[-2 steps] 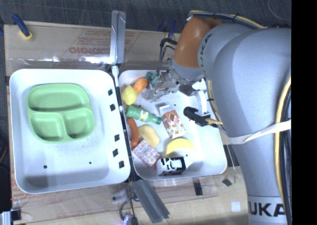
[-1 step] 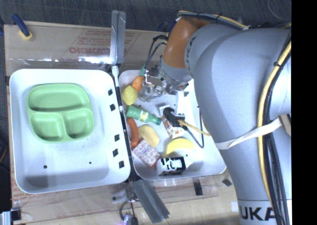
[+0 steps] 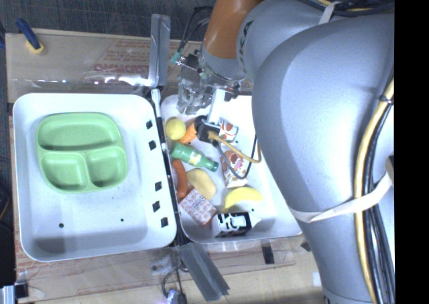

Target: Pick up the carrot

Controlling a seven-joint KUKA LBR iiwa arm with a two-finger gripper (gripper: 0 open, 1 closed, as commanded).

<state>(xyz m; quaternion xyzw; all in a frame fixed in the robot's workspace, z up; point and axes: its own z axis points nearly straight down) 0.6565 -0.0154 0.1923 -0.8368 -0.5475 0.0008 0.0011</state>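
The carrot (image 3: 190,133) shows as an orange piece in the right bin (image 3: 281,219), wedged between a yellow lemon (image 3: 174,128) and a green bottle (image 3: 194,157), which covers part of it. My gripper (image 3: 192,103) hangs over the far end of that bin, just above and slightly beyond the carrot. Its fingers point down, stand a little apart and have nothing between them. The grey wrist and orange band (image 3: 224,18) rise behind it.
The right bin also holds a long red-orange piece (image 3: 179,179), a yellow potato-like piece (image 3: 202,183), a banana (image 3: 241,197), a wafer (image 3: 198,207) and small packets (image 3: 231,155). A green divided plate (image 3: 80,150) lies in the left bin (image 3: 87,229). A divider (image 3: 159,155) separates the bins.
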